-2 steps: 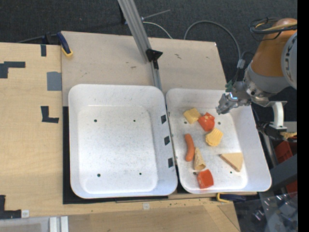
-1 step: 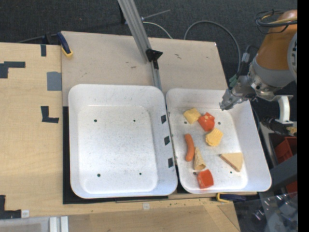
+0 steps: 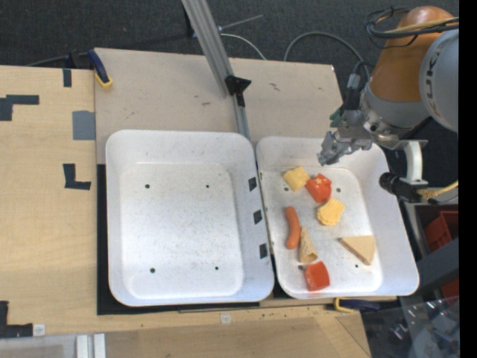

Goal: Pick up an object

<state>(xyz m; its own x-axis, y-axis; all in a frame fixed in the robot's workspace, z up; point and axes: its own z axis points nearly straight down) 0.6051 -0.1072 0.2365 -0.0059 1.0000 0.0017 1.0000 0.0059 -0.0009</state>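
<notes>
- Camera view looks down at a slant on a pale wooden worktop [image 3: 45, 222] that bears two shallow white bins side by side.
- The left bin [image 3: 119, 200] is the larger of the two in this view; its floor is speckled and marked by a few small dark dots.
- The right bin [image 3: 391, 267] holds all the small objects, gathered in its middle and lower part.
- Nearest the top lies a pale yellow block [image 3: 296, 178], and just beside it, to the right, a red pepper-shaped piece [image 3: 319, 188].
- Below the pepper sits a yellow lumpy piece [image 3: 331, 213].
- An orange sausage-shaped piece [image 3: 292, 227] lies lengthwise left of the lumpy piece, and its lower end is near a tan cone-shaped piece [image 3: 306, 247].
- A tan wedge [image 3: 359, 248] lies to the right of the cone, apart from it.
- A second red piece [image 3: 317, 276] rests lowest in the bin, just below the cone.
- The grey arm with its orange band [image 3: 399, 66] reaches in from the right, above the upper part of the right bin.
- The hand [image 3: 332, 154] hangs over the bin's top area, above and to the right of the yellow block; nothing is seen in it, and I cannot tell how far apart its fingers stand.
- A slanted metal pole [image 3: 212, 39] crosses the upper middle, ending near the gap between the bins.
</notes>
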